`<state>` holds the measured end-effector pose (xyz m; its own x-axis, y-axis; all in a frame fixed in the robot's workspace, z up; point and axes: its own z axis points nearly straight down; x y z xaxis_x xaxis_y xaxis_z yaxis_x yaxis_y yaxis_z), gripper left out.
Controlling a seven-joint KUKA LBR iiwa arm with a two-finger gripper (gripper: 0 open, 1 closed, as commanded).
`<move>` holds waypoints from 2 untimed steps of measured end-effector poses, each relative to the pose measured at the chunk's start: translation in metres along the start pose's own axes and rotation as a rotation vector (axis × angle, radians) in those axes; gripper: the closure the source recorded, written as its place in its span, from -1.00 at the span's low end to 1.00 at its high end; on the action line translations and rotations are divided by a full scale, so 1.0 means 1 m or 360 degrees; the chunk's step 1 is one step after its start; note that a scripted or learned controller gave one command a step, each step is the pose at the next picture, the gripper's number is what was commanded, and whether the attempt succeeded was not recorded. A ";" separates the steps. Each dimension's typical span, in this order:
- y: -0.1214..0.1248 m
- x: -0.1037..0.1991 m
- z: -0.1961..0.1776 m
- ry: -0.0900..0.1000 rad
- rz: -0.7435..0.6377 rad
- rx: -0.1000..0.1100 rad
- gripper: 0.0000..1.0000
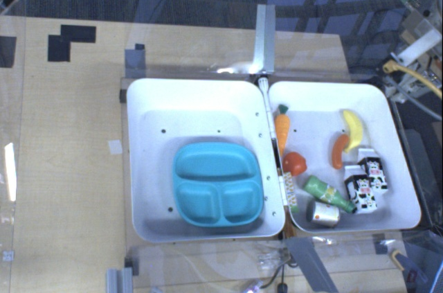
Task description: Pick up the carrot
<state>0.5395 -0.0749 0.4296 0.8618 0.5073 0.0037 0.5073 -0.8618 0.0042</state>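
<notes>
You are looking down at a pale wooden counter [69,167] carrying two shallow white bins side by side. The left bin [149,118] holds a blue divided plate [218,183], resting near its front, probably as a drop-off spot for sorted items. The right bin [387,146] holds a scatter of toy food, loosely spread as if tipped in for picking.

At the far right, parts of the rig [419,49] sit beyond the bin; you cannot tell the state of the hand from here, and nothing appears lifted.

In the right bin, a black-and-white carton [367,184] lies at the near right. A green bottle [329,192] lies tilted beside a silver can [323,214] at the near edge. A yellow banana [354,129] rests against an orange-red piece [338,150].

The carrot [282,129], your target, lies just beside the bin's left wall, leafy top pointing far, with a red tomato [294,163] close to its near tip. That wall likely leaves little room on one side.
</notes>
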 end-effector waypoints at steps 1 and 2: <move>0.081 -0.071 0.076 -0.0004 0.0149 0.0003 1.00; 0.026 -0.067 0.149 -0.0006 0.0516 0.0007 1.00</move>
<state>0.4957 -0.1314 0.2801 0.9785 0.2063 0.0004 0.2063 -0.9785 -0.0007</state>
